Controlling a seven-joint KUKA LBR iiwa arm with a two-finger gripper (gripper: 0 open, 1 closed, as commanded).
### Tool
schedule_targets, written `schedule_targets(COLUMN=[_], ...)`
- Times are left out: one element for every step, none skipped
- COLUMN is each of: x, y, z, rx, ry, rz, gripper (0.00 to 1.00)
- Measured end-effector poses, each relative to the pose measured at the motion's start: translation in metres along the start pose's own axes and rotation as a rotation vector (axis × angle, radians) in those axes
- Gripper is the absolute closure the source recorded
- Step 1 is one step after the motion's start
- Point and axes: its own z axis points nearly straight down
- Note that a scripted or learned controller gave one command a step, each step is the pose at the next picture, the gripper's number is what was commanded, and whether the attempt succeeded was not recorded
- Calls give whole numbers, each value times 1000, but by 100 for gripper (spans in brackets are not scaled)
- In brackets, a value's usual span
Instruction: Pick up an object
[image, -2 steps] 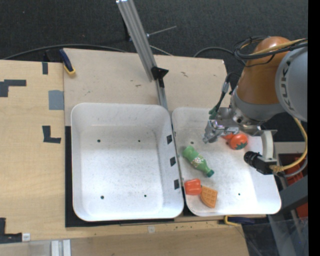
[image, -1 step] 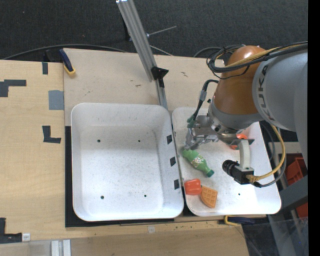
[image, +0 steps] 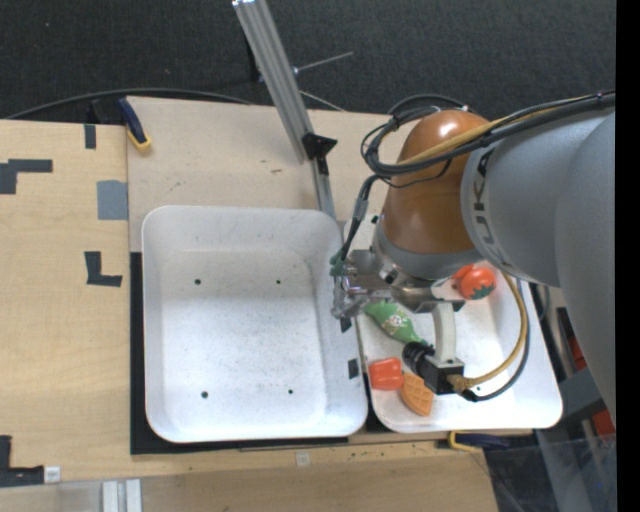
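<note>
I cannot tell my gripper's state as it hangs at the right bin's left edge, with the green object just beside it, lying slantwise toward the bin's near-right.

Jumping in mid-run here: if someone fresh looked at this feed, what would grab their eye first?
The big grey arm with its orange band fills the right side, leaning down over the right bin. Beneath it lies a bright cluster: an orange-red tomato-like piece near the wrist, a green item in the middle, and an orange block and an orange wedge toward the near edge. The left bin is speckled white.
</note>
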Motion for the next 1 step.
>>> schedule_targets(x=[45], y=[-11], z=[-2], rx=[-1], ry=[0], rz=[1], gripper=[100])
